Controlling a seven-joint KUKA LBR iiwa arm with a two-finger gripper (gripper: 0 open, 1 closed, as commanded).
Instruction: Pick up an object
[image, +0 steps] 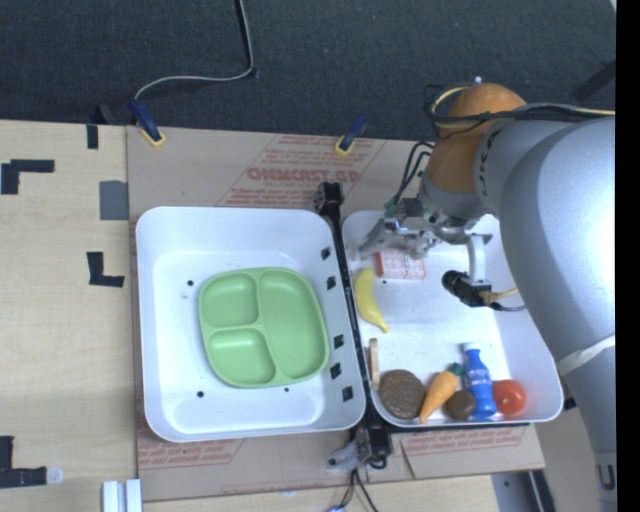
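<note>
Bench (60, 300) of pale wood, cardboard sheet (280, 170) under two white bins | dark carpet behind | gripper (405, 235) low in right bin (520, 345) above small red-white box (400, 266); grip state unclear | green tray (265, 325) in left bin (165, 260)

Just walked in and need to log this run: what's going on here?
A grey arm reaches in from the right, its gripper low in the right bin, just above a small red-and-white box. Nearby lies a banana; a cookie, carrot, blue bottle and tomato sit along the near edge. The left bin holds a green divided plate. Nothing looks lifted yet.
</note>
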